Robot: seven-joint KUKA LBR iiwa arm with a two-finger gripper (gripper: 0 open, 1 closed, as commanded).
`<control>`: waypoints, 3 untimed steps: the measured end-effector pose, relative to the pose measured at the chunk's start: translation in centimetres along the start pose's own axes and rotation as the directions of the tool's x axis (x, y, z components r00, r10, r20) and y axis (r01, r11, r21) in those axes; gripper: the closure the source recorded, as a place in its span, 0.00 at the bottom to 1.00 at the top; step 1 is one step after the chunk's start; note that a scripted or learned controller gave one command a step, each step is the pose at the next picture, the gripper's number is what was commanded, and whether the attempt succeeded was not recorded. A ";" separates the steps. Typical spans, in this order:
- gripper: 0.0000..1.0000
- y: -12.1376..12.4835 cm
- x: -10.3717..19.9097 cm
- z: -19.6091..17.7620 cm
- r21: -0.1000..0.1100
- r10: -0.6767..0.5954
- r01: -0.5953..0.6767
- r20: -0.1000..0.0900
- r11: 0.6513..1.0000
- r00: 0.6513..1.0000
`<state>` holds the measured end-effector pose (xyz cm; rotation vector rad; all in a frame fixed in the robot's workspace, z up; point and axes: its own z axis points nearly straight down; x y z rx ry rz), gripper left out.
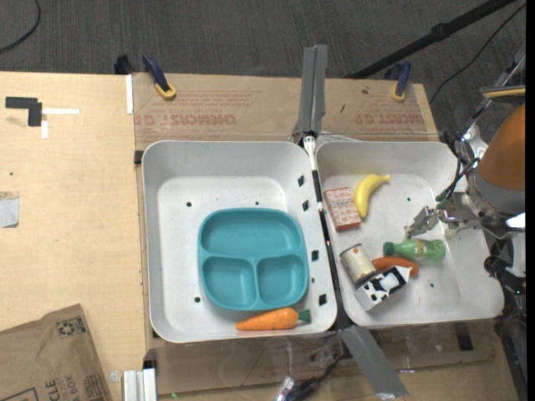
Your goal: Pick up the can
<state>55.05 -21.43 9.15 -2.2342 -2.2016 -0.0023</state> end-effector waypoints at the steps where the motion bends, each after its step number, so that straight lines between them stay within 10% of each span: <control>1: 0.00 5.9 0.2 -0.1 -0.003 0.043 -0.043 0.000 0.999 0.999; 2: 0.00 10.9 0.7 -0.1 -0.001 0.062 -0.062 0.001 0.998 0.998; 3: 0.00 10.9 0.5 -1.1 -0.004 0.048 -0.048 0.007 0.999 0.999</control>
